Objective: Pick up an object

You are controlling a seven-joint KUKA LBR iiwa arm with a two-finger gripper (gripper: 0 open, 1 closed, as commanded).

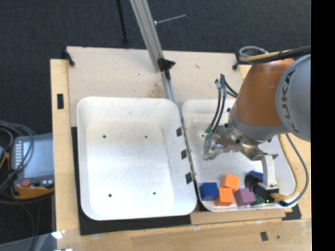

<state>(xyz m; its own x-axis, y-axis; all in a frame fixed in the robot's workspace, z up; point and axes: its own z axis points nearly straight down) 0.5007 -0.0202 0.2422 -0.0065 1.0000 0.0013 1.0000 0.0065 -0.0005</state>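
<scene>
The orange band (261, 95) of the arm stands highest toward the camera, with the grey wrist below it, and it covers much of the right bin (194, 114). The end effector (213, 149) hangs over the middle of the right bin, above bare white floor — whether its fingers are open or closed, I cannot tell, because they are small and blurred.

The objects lie together at the near edge of the right bin. A blue block (209, 191) is closest to the wall that divides it from the left bin (131, 156). Just beside it is an orange block (225, 195), and a second orange block (231, 181) lies a little farther into the bin. A purple block (244, 196) comes next (it seems to touch the nearer orange one). All of them are apart from the end effector.
</scene>
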